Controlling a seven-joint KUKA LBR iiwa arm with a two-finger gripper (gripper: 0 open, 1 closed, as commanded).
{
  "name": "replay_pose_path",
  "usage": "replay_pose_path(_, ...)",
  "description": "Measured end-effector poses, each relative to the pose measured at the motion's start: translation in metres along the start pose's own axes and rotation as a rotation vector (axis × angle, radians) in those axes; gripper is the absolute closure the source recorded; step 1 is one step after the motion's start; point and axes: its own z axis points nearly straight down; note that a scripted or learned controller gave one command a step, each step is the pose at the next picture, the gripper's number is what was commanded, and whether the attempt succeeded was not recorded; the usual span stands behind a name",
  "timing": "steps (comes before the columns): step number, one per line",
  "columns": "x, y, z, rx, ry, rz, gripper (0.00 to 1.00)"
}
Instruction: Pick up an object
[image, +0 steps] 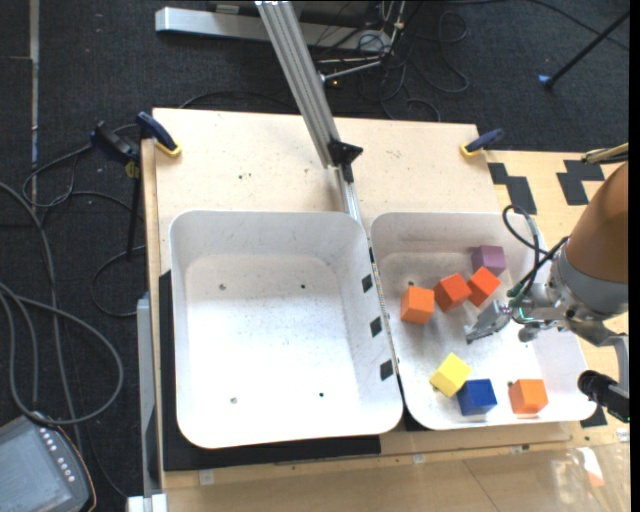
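Where the right bin (420, 245) lies bare, the claw (487, 325) hovers.

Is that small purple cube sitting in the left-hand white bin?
No, the small purple cube lies in the right white bin, near its far edge beside the orange cubes.

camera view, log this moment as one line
stage: reaching | pincer: low in right bin, nothing seen held | nearest: orange cubes | left bin: no blocks
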Motion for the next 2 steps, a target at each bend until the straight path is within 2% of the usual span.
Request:
replay_pose_path(1, 0.001, 0.006, 0.045, 0.005, 0.001, 0.0, 0.0)
replay_pose_path(2, 0.002, 0.007, 0.097, 0.0, 0.001, 0.002, 0.0)
